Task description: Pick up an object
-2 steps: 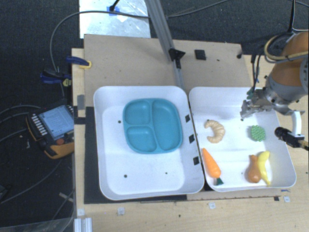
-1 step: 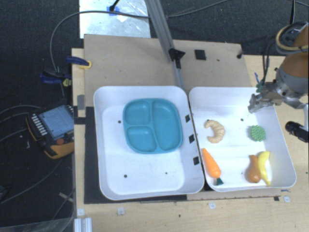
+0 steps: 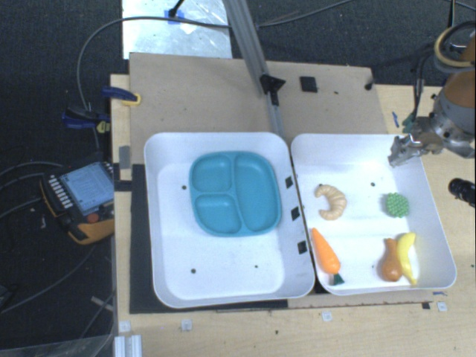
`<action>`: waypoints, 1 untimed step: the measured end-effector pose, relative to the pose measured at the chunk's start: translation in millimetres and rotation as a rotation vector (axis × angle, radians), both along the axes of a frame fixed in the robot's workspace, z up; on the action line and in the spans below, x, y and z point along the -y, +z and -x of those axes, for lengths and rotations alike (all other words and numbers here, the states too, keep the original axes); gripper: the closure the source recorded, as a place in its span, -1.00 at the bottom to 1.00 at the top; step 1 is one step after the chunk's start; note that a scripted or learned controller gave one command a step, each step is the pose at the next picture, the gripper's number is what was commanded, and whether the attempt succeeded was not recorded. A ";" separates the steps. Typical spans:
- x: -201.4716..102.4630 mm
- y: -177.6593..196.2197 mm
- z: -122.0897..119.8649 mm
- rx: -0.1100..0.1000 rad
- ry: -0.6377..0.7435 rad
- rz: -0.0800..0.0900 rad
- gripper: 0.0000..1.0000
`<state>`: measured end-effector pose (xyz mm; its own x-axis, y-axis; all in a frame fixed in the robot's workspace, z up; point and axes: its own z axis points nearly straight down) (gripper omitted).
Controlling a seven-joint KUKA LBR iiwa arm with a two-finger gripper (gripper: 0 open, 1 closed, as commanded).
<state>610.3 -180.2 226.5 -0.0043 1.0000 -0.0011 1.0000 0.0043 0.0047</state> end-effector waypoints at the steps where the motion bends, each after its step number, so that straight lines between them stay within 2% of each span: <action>1: -42.7 1.6 23.9 -0.004 0.003 -0.002 1.00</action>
<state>586.4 -137.5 228.1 -0.0076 1.0000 0.0012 1.0000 0.0076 0.0007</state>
